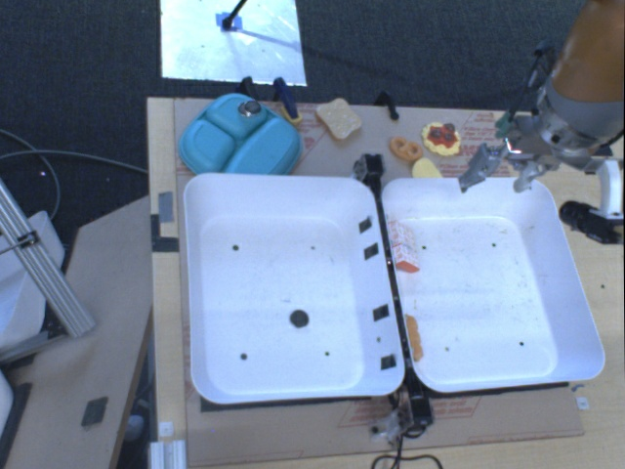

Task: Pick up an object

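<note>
My gripper [499, 177] hangs over the far edge of the right bin [508, 364], open, with nothing between its fingers. A red and white carton [403, 246] leans on that bin's left wall. Further toward the front of the same wall lies an orange, bread-like piece [414, 337]. A small dark round disc [299, 318] rests on the floor of the left bin [210, 262]. The gripper is well to the right of the carton and higher than it.
Behind the bins on the bench lie a blue divided plate [239, 137], a toast slice [339, 118], a pretzel [405, 148], a small tart [441, 137] and a yellow piece [426, 169]. A shiny sheet [229, 24] lies on the floor beyond.
</note>
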Robot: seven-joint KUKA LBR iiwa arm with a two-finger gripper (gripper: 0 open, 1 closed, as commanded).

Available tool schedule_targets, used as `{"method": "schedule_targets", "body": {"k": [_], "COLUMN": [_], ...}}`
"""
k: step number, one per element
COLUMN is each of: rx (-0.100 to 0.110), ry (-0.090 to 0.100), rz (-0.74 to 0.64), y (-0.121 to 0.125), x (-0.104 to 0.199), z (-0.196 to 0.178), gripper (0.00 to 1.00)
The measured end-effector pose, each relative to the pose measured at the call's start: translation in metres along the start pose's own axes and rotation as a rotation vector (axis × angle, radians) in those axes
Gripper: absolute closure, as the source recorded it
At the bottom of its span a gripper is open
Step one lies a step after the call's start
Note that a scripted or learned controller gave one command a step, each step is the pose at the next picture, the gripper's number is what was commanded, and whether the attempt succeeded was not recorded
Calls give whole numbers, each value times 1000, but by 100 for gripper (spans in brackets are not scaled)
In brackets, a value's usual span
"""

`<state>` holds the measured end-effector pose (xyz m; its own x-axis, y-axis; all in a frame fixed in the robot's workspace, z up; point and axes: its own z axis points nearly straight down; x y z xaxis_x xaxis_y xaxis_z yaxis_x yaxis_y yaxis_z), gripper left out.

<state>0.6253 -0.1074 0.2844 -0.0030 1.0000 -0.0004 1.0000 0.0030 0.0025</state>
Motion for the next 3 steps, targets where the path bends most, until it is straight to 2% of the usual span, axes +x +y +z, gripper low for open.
{"method": "schedule_targets", "body": {"k": [1, 2, 3], "rx": [5, 6, -4], "ry": [4, 0, 5], "rz": [-9, 7, -12], "y": [28, -44, 7], "x": [93, 41, 151], "z": [106, 100, 99], "gripper": [0, 0, 0]}}
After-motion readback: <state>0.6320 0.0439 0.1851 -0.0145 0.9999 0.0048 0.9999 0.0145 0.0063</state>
